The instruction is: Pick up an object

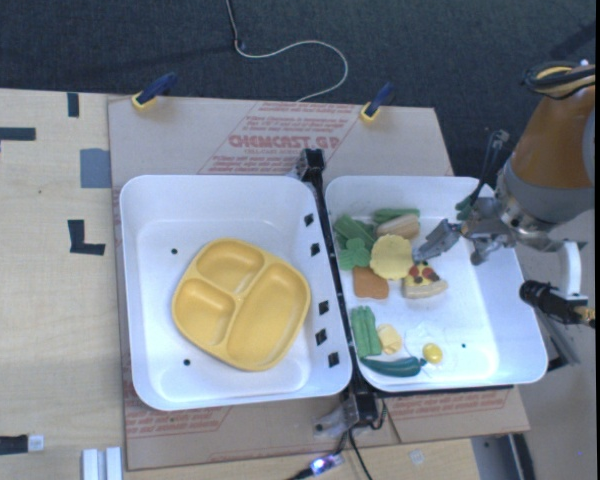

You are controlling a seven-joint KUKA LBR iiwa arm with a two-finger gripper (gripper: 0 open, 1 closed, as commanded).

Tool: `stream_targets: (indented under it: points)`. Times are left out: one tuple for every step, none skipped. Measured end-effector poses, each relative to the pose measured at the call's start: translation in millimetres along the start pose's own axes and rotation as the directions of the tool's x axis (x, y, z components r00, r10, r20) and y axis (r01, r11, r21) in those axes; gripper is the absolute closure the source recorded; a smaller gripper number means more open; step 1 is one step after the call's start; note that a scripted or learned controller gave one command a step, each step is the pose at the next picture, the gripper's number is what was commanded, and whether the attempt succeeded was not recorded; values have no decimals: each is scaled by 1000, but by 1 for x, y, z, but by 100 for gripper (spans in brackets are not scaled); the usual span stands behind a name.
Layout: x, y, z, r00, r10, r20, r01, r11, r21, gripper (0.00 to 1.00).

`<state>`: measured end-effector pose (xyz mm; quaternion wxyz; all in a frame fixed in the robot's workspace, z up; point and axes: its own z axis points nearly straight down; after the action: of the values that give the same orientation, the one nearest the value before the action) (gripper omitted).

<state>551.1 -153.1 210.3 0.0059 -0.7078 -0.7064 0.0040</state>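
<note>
On the bench, two shallow white bins are seen side by side in the camera view, set upon a sheet of cardboard [280, 138] that is clamped at its far edge by two blue-and-yellow clips. The left bin [145, 268] is occupied by a yellow divided tray [242, 303], which lies flat near its middle. The right bin [500, 338] is filled along its left half with toy food: green pieces [352, 240] are gathered near the dividing wall, a round yellow piece [391, 257] is placed just beside them, and an orange-brown piece [371, 284] is found below it. A pizza-like slice with red spots [424, 285] is laid to the right of the yellow piece. Toward the near edge, a green ridged piece [364, 329], a dark green pepper-like piece [392, 366] and a small yellow ball [432, 352] are seen. The arm [552, 148] is extended in from the right, and the gripper [430, 251] is lowered over the right bin, its tip positioned just above the pizza-like slice and next to the round yellow piece. How far the tool is spread cannot be told, and nothing can be seen gripped by it.
</note>
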Motion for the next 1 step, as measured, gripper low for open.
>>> stream_targets:
  points:
    - [0, 3, -6, 1000, -3, 2, 3, 1000, -12, 0]
